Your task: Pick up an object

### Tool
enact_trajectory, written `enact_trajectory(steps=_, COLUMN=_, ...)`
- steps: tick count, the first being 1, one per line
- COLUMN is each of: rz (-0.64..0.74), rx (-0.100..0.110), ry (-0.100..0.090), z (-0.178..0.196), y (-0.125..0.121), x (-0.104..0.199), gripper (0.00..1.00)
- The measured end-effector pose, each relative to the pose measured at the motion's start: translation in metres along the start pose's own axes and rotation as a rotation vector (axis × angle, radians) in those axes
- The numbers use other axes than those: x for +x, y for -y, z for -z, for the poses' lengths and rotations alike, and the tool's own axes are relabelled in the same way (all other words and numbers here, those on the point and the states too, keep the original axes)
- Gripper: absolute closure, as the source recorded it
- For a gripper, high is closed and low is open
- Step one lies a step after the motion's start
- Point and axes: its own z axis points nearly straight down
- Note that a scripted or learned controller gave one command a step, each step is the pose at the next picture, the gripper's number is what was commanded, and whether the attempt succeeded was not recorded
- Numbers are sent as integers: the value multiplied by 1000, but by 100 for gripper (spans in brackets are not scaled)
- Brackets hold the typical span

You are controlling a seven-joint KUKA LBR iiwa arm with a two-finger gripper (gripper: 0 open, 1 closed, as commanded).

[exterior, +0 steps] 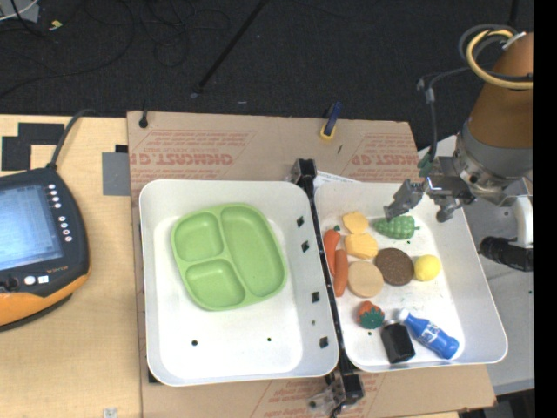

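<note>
Your gripper (pixel 407 200): poised just above green toy (pixel 396 227) in right bin (pixel 487 320), lined for grasping; grip state indiscernible.

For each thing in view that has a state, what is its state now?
gripper: above the right bin, holding nothing visible.
green toy: lying in the right bin, just under the gripper.
blue bottle: lying on its side.
green tray: flat in the left bin.
handheld screen: lit.
</note>
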Motion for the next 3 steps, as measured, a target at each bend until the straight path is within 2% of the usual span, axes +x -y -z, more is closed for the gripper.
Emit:
enact_trajectory(steps=1, rz=0, rx=1, ry=-1, z=10, y=0, x=-1, gripper=100)
enact_trajectory(steps=2, rz=4, rx=4, ry=-2, z=-19, y=16, x=78, gripper=100)
enact_trajectory(steps=3, rz=4, rx=-5, ry=-1, z=61, y=41, x=124, gripper=100)
